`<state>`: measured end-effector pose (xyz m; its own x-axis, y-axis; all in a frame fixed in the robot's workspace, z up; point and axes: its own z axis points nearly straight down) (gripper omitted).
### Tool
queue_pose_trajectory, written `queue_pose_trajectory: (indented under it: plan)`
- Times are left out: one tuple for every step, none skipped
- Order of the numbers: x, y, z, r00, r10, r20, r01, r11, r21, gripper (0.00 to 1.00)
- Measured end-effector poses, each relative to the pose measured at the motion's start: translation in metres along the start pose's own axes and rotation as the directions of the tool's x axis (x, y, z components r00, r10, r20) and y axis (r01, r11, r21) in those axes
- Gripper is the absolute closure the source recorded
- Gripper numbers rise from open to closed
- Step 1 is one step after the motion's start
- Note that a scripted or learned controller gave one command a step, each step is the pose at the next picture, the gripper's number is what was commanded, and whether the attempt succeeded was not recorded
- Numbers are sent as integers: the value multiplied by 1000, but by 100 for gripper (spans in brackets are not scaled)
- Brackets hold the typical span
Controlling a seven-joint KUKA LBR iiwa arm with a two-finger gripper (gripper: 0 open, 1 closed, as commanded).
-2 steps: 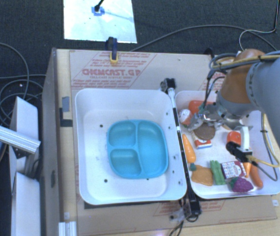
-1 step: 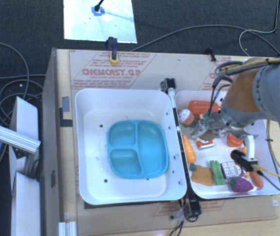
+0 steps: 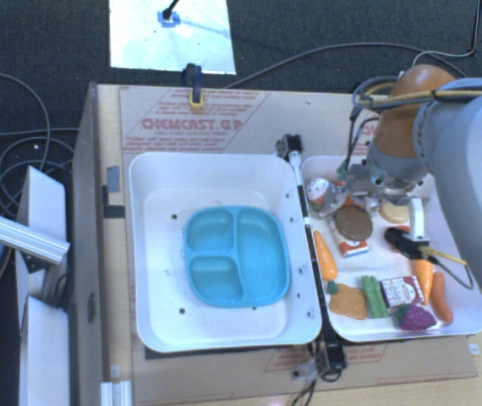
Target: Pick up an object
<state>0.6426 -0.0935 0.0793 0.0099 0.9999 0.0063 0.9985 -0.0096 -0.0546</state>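
End effector [image 3: 353, 194] fingertips hidden; arm [image 3: 469, 167] cut off at right edge.

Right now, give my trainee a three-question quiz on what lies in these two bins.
1. True or false: the blue divided plate lies in the right bin.
2. Which toy sits nearest the right bin's front edge? A) purple grapes B) brown round patty
3. Fill in: the gripper hovers over the ___ bin's rear part.

Key: 1 false, it lies in the left bin; 2 A; 3 right.
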Motion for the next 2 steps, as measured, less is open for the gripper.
queue_pose_trajectory:
  plan:
    - [0,0,-7,1000,-6,1,6,1000,1,100]
    - [-85,23,-2,1000,-10,7,10,999,-36,100]
